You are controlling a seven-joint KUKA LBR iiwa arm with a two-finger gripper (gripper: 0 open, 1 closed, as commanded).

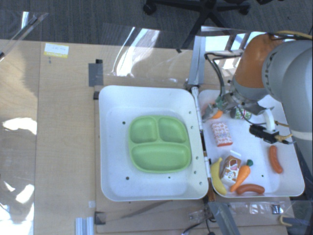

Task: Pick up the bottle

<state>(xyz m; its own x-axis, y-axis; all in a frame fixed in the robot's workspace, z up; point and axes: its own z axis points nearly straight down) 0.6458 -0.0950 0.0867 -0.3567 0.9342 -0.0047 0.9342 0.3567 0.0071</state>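
Arm (274,67) bent low over right bin (288,180), gripper (222,106) near bin's far-left corner, grip state unclear

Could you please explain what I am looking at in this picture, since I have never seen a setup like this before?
This is one camera fixed above a workbench, looking down at a slant. The big grey machine with the orange band on the right is a robot arm; a program moves it. Its claw is low over the far corner of the right bin, among some small items, and the picture is too cluttered there to tell whether it holds anything.

Two shallow white bins sit side by side. The left bin holds a green divided plate. The right bin holds toy food: a banana, a carrot, two sausages and a small pink-printed packet.

The arm's job is to pick up a bottle, which I cannot make out clearly here.
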